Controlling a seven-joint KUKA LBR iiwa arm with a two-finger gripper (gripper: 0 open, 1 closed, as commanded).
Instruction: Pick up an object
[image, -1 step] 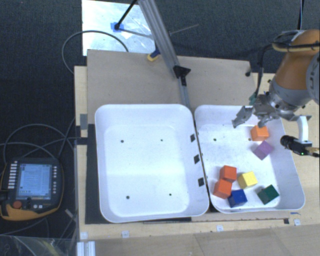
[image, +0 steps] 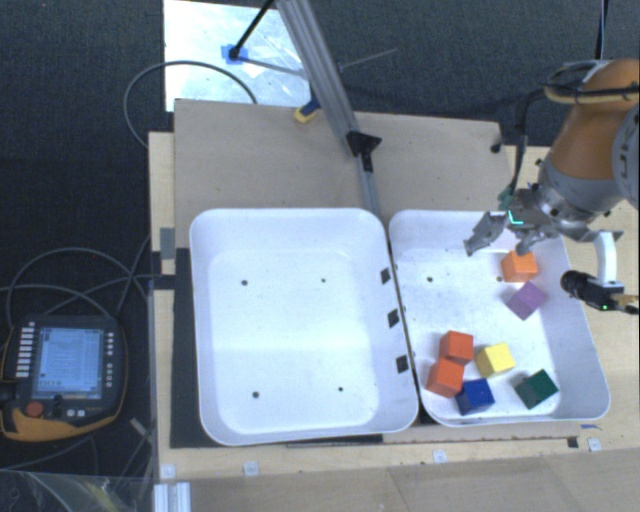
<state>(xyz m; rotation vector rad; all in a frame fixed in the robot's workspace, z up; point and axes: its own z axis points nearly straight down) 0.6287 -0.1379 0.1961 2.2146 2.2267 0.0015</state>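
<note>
My gripper (image: 505, 240) hangs over the far part of the right bin (image: 430, 260), its two fingers spread open with nothing between them. Just in front of it lies an orange block (image: 519, 266), apart from the fingers. A purple block (image: 526, 299) sits next to that one. Toward the bin's near side are two more orange blocks (image: 456, 346) (image: 446, 376), a yellow block (image: 495, 359), a blue block (image: 475, 396) and a green block (image: 536, 387).
The left bin (image: 290, 320) stands beside the right one, sharing a raised middle rim (image: 395, 300). A grey pole (image: 330, 80) slants in from the top to the bins' far edge. A teach pendant (image: 60, 375) lies off the bench at left.
</note>
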